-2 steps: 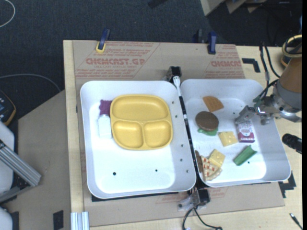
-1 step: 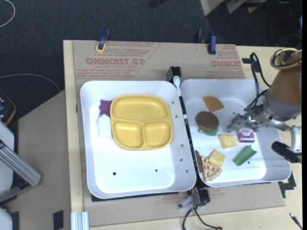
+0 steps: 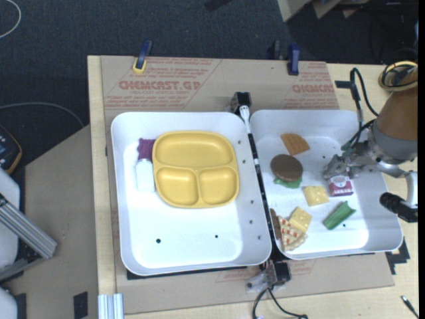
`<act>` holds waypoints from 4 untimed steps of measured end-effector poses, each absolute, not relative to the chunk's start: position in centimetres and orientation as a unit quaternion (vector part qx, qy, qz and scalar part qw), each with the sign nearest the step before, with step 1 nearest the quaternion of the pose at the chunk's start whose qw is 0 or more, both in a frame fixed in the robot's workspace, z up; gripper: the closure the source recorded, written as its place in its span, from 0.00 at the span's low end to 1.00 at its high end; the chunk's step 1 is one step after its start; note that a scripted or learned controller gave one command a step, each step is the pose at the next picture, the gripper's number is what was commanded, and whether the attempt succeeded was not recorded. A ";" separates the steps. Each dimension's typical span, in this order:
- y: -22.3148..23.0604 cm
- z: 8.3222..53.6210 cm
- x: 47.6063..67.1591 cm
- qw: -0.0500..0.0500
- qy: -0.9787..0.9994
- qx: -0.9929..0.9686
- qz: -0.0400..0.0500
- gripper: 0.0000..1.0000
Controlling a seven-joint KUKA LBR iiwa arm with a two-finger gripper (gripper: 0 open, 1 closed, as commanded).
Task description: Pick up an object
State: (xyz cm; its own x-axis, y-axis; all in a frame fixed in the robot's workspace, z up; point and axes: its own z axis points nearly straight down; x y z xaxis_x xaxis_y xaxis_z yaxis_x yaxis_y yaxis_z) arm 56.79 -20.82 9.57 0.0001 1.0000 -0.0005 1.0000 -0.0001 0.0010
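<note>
My gripper (image 3: 337, 171) is low in the right bin (image 3: 378, 241), near its right side, with the grey wrist and orange band behind it. Directly below it in the view lies a small red and white packet (image 3: 341, 189), touching or nearly touching the gripper. To the gripper's left sits a toy burger (image 3: 287, 169), and an orange wafer (image 3: 294, 143) lies above that. A yellow cheese cube (image 3: 315, 195), a green pod (image 3: 339, 215) and a yellow wedge (image 3: 300, 218) on a checkered piece (image 3: 288, 234) lie toward the front.
The left bin (image 3: 192, 248) holds a yellow divided tray (image 3: 195, 168), with a purple item (image 3: 145, 148) and a white bottle (image 3: 143, 175) at its left. A black divider (image 3: 254, 171) runs between the bins. Cables (image 3: 356, 92) hang by the arm.
</note>
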 end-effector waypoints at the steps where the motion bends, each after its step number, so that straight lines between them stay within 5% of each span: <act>1: -21.6 14.2 57.0 0.004 0.707 0.708 0.001 1.00; 2: -21.9 20.4 56.6 0.003 0.707 0.707 0.001 1.00; 3: -21.9 22.7 56.7 0.003 0.707 0.707 0.001 1.00; 4: -16.6 21.6 56.3 -0.002 0.709 0.705 0.000 1.00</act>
